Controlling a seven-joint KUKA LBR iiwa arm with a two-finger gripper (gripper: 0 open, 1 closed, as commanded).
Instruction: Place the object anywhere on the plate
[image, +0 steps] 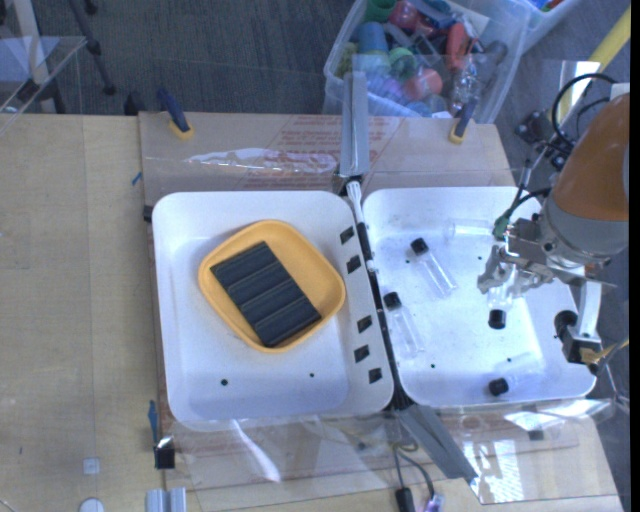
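Orange-banded and tallest over the table, the arm carries its claw (508, 278) above the right bin (530, 215), and whether that claw is clenched or released cannot be told from this slant. The likeliest task object is the small black-capped vial (495, 316) just below the claw's tip. Its cap is dark against the white floor, and its clear body is hard to make out. It may be touching the claw or lying just under it; that cannot be told. A longer clear vial (434, 270) lies near it toward the divider. Another clear vial (397, 318) lies beside the divider, and a loose black cap (497, 386) sits by the bin's near wall. The yellow plate (322, 283) is well apart in the left bin (190, 330), with a dark ribbed block (268, 293) covering most of its middle. The main risk is a poor grip, since a smooth clear vial could roll or squirt sideways as the claw closes. The carry must also clear the raised divider (362, 290) between the bins. A vial dropped onto the ribbed block or the sloping rim could roll off the plate.
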